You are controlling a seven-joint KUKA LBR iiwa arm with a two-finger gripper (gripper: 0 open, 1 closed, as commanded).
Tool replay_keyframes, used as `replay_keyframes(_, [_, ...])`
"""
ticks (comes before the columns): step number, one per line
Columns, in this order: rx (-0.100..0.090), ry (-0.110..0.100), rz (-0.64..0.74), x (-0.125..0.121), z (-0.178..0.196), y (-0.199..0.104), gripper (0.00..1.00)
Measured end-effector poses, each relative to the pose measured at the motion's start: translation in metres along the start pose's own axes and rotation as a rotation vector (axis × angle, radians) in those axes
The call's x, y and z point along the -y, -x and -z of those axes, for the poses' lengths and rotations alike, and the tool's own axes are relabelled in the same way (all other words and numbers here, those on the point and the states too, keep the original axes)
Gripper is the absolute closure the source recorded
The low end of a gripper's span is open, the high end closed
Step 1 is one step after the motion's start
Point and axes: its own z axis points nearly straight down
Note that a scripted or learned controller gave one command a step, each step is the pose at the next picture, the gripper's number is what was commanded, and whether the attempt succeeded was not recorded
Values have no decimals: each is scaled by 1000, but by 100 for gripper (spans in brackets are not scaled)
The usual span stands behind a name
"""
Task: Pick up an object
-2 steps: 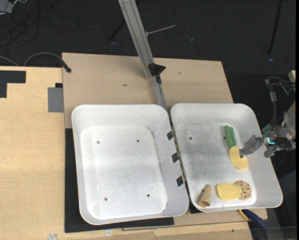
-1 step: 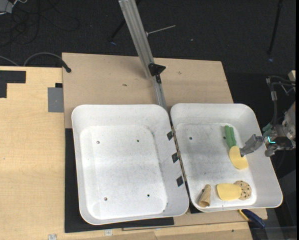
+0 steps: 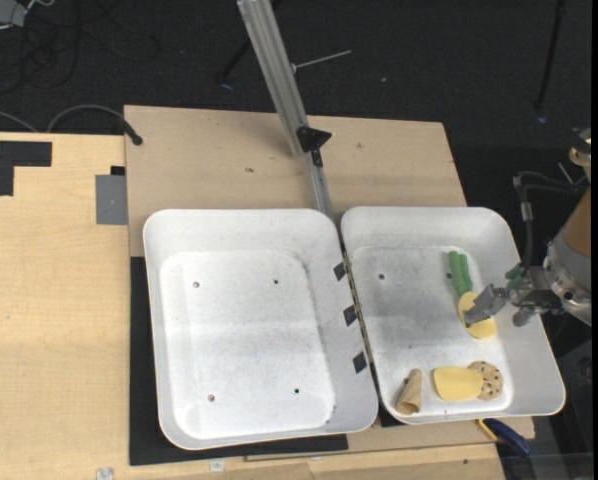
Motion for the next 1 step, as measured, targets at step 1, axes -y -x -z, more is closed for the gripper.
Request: replay_keyframes(1, [0,0,0,2,-44,0,0])
